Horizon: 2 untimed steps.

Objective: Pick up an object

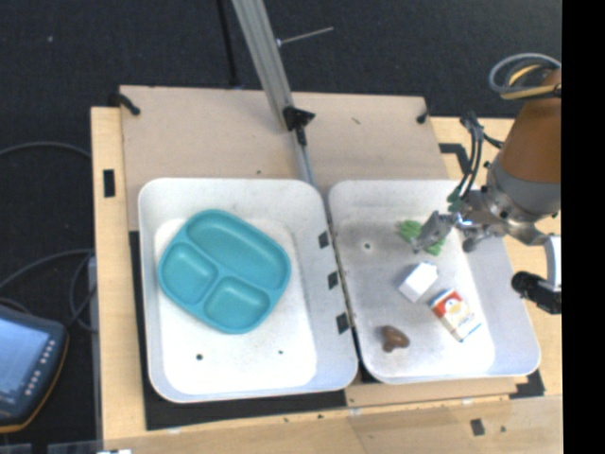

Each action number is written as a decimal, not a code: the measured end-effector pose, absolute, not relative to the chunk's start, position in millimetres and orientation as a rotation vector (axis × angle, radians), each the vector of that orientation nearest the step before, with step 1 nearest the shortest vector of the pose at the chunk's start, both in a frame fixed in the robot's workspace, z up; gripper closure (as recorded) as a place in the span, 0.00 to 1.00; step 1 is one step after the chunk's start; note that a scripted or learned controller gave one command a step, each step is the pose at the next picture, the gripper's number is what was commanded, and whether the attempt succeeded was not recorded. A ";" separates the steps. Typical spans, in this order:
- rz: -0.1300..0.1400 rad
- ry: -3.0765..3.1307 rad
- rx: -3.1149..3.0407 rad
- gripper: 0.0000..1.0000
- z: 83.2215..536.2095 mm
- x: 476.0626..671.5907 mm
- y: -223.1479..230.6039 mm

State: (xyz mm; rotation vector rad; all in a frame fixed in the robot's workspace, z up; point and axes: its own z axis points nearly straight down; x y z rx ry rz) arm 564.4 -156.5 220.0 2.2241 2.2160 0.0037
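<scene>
No lettering can be read; the small carton (457,315) bears only a blurred red-orange print.

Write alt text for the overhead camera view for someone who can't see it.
A grey and orange arm reaches from the right, its tool low over a green object in the right bin. That bin also holds a white block, a small carton and a brown lump; the left bin holds a teal tray.

Arm from right, end effector (437,234) low, angled left
</scene>
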 end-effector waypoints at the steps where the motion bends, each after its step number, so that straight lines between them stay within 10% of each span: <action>1: -0.008 2.221 2.227 0.00 122.4 579.6 -161.2; 2: -0.005 2.216 2.226 0.00 127.2 532.0 -187.1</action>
